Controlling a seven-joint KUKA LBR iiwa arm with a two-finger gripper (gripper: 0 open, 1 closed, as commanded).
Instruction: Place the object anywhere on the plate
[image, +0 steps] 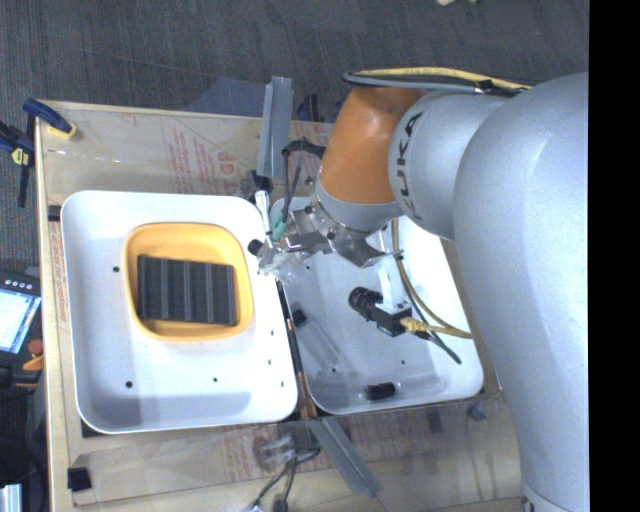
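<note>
In the camera view, the yellow plate (187, 286) sat in the left bin (100, 390), a dark ribbed insert across its middle. The gripper (283, 250) hung over the right bin's (440, 385) left rim; how it stood could not be told. A small black object (380, 391) lay near the right bin's front wall, well apart from the gripper, below and to its right.
</note>
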